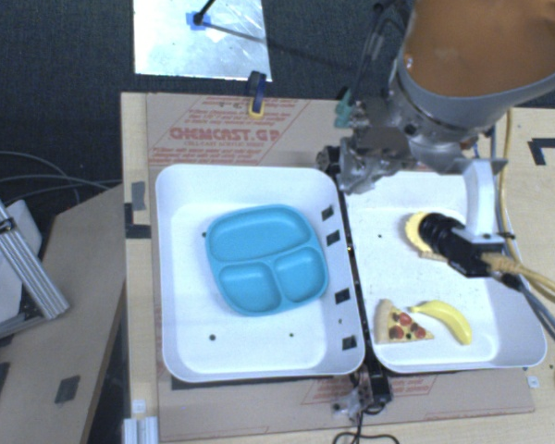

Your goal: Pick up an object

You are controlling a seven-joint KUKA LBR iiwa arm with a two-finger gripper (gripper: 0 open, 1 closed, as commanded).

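2 white bins side by side on the tabletop (91, 248), w/ a printed cardboard sheet (224, 123) under them.

L bin (180, 276): one blue plate (264, 257), 3 compartments, lying flat approx mid-bin, nothing on it.

R bin (523, 340): pizza slice (400, 324) near the front edge, tip pointing right. Banana (447, 319) just beside it on the right, curved; can't tell if they touch. Further back, a yellow item (413, 230), partly hidden, shape unclear. It sits well apart from the pizza slice & banana.

Arm (481, 35) comes in from the upper right, over the back of the R bin. Claw (356, 169) is at the back end of the divider btwn the bins, over the R bin's back-left corner. Can't tell if the claw is spread or pressed together, and nothing is seen pinched in it. All items lie in their bins, apart from the claw.
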